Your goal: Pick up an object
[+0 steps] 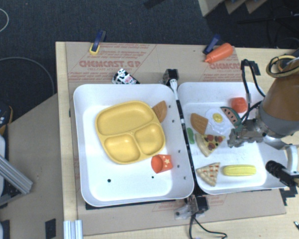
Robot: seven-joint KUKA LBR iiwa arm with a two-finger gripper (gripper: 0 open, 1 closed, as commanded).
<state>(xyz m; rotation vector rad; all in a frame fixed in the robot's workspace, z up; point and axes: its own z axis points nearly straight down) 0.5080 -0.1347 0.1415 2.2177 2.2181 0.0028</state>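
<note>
My gripper (237, 136) hangs low over the middle of the right bin (254, 94), reaching in from the right. Its tip is just right of a fried egg (218, 121) and a topped pizza slice (209, 144). A watermelon slice (230, 114) and a red tomato (238, 104) lie just behind it. Toward the front of this bin lie a yellow corn cob (239, 171) and a plain pizza wedge (208, 173). A piece of toast (199, 122) and a small green piece (190, 135) lie at the bin's left side. I see nothing held in the gripper.
The left bin (89, 148) holds a yellow divided plate (129, 132), a brown piece (160, 111) and a red piece with a star (162, 163). Behind the bins lie an orange clamp (219, 53), a yellow-blue clamp (96, 44) and a black-and-white toy (123, 76).
</note>
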